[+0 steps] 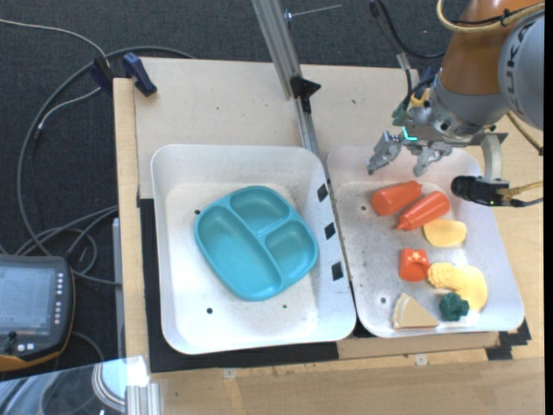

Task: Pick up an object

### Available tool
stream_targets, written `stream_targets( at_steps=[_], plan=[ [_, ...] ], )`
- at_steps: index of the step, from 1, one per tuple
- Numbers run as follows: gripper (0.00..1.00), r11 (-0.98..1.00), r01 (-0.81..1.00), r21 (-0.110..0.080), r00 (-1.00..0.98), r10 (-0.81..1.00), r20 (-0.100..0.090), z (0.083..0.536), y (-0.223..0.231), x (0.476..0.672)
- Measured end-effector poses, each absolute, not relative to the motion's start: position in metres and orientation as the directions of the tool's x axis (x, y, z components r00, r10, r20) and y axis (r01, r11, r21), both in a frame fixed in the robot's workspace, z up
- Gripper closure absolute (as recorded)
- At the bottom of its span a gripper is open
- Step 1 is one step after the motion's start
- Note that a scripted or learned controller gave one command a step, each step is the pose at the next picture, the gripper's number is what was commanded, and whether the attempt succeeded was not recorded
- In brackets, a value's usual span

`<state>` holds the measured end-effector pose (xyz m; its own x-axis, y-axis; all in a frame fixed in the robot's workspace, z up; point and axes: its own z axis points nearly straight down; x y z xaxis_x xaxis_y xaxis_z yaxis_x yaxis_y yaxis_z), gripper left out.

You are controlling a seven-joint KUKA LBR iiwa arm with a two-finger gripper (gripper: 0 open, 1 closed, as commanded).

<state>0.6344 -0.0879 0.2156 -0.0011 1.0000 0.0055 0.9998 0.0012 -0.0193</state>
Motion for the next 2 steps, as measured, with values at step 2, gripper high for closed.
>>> stream_targets(
  at_steps=[2],
  plan=[
    [0.00,0.000,1.000,-0.024,0.000,1.000,0.004,0.156,-0.095,0.636]
  ],
)
